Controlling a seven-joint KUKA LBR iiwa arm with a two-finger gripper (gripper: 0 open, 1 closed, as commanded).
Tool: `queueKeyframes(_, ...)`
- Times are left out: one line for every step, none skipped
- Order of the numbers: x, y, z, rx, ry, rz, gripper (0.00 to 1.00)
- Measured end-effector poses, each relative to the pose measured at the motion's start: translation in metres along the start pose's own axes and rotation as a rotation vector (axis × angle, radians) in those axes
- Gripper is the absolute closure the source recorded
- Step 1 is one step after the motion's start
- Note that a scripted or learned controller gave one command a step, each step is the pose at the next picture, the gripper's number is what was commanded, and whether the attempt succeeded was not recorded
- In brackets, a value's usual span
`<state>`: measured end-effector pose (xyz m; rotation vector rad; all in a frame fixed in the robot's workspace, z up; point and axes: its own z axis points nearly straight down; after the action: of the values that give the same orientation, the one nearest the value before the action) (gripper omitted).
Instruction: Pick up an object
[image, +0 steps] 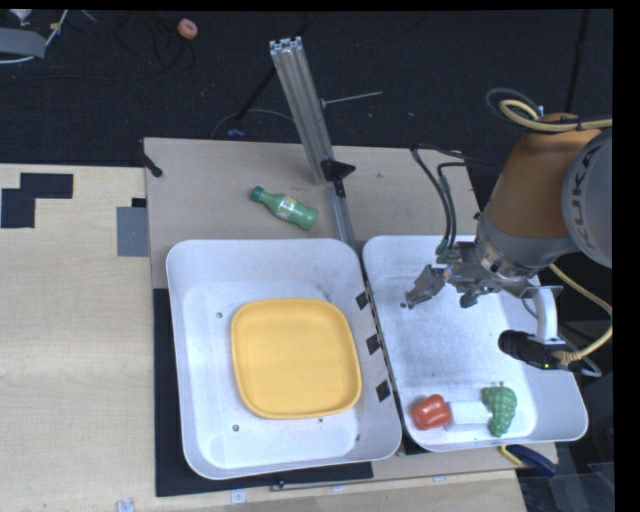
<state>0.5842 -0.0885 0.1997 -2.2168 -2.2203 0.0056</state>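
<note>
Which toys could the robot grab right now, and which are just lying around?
Could be grabbed:
- gripper, above the right bin
- red pepper, in the right bin
- green broccoli, in the right bin
- yellow plate, in the left bin

Just lying around:
- green bottle, on the bench behind the bins
- metal bar

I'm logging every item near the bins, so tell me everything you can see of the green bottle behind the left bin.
The green bottle is small, looks like plastic, and has a pale band, probably a label, around its body. A narrower neck with a green cap points toward the view's upper left. It lies on its side, slanted, on the bare tan board, just beyond the left bin's far rim and left of the metal post. It touches only the board.
</note>
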Motion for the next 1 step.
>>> queueKeyframes(-0.0088, -0.0027, 0.0485, -0.001, 0.0, 0.002, 0.0)
